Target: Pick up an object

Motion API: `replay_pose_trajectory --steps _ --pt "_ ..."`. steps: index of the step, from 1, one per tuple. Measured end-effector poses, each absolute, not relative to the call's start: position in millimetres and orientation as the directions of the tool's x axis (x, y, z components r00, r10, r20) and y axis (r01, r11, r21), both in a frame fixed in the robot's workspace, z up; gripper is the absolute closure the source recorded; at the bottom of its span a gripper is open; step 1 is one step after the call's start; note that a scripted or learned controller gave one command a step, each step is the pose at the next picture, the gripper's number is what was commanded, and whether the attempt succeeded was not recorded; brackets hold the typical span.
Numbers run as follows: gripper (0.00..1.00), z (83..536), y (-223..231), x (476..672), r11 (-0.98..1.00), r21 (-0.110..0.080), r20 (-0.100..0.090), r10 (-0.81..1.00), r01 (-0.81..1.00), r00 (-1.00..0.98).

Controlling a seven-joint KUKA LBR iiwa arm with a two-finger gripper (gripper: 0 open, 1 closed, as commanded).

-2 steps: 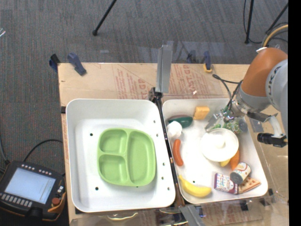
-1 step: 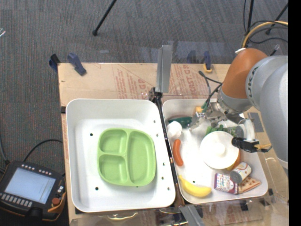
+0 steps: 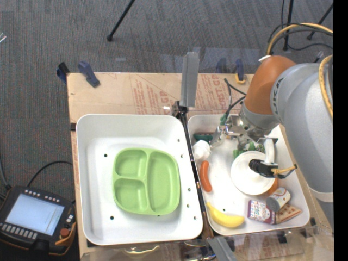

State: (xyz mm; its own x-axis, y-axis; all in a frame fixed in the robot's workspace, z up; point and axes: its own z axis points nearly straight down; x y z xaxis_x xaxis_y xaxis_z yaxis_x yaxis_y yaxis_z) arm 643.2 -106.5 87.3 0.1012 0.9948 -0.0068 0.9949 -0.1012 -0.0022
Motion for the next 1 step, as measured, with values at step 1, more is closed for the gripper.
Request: replay_pose_trajectory --steps 1 --pt "0.0 88.0 -194.6 643.7 -0.007 0.0 -0.002 1.0 1.0 0.007"
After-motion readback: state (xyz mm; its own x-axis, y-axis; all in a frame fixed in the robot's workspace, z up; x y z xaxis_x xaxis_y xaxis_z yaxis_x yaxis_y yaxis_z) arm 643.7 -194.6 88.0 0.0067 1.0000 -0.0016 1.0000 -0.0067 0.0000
